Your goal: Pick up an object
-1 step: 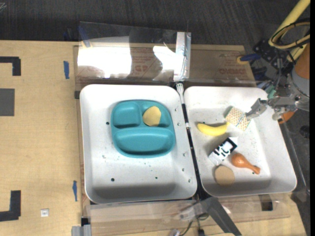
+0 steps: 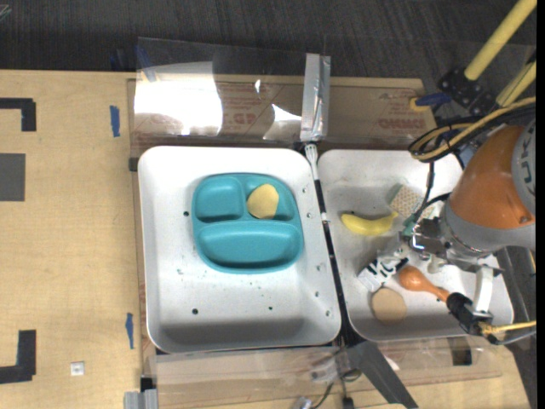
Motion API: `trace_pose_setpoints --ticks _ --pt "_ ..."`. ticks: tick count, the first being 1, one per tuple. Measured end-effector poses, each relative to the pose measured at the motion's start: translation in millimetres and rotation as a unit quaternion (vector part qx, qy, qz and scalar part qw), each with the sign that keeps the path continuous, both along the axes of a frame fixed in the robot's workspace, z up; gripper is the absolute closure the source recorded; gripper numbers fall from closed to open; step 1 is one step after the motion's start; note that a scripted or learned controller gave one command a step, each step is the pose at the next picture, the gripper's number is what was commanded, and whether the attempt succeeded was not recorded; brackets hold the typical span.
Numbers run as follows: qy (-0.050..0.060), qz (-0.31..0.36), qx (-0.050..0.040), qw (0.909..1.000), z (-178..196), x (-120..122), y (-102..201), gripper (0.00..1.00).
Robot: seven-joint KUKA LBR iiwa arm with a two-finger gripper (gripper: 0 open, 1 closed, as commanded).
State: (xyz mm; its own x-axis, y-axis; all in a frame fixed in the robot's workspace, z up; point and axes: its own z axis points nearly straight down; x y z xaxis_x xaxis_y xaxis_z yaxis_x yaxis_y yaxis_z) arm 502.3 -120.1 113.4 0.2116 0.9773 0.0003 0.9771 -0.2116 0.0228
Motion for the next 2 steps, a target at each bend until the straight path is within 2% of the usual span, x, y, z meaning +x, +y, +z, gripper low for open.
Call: trace_pose_setpoints --ticks 1,2 --pt "0.011 0.107 0.0015 0.9942 71.2 -13.5 51.5 0.0" --pt "0.001 0.084 -0.0004 0.9965 -0.1 -15.9 7.3 0.0"
